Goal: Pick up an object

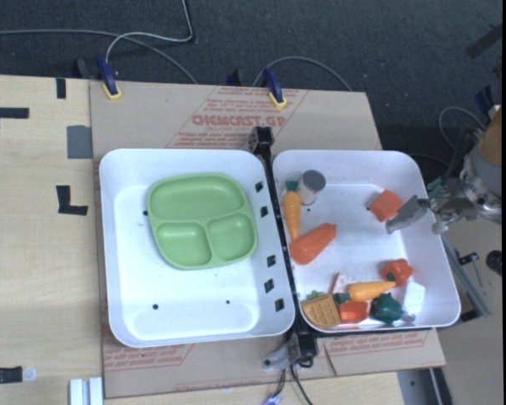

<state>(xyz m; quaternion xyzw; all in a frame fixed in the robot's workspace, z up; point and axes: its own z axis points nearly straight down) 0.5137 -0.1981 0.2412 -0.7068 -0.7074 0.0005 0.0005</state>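
The right bin holds several toy foods. An orange block lies near its right wall. An orange-red pepper and a slim orange carrot lie by the left wall, with a grey cylinder above them. Along the front are a small red piece, a yellow-orange carrot, a waffle, a red piece and a green piece. My gripper reaches in over the right wall, just right of and below the orange block.
The left bin holds a green divided plate. A black divider separates the bins. The arm's wrist hangs over the right bin's right rim. Cables run along the cardboard behind the bins.
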